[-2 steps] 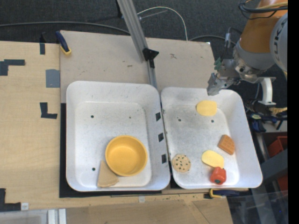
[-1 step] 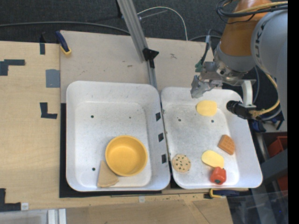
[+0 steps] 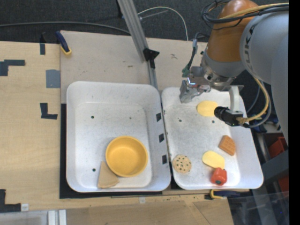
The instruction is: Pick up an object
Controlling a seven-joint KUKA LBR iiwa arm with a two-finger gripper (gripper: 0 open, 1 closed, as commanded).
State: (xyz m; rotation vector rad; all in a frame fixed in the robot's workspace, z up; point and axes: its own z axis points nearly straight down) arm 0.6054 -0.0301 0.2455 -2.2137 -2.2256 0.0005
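Two bins side by side on a bench, bowl (image 3: 126,155) in the left bin (image 3: 84,97) beside a wedge (image 3: 107,178), cookie (image 3: 182,163), cracker (image 3: 227,145) and tomato (image 3: 219,176) in the right bin (image 3: 180,121), gripper (image 3: 190,92) above its far edge

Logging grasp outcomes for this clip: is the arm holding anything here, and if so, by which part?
Nothing is visibly held. The end effector hangs over the far end of the right bin, beside a yellow piece, with no object seen in it.

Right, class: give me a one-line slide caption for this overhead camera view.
KUKA arm's gripper hangs over the right bin near a yellow piece; a yellow bowl sits in the left bin.
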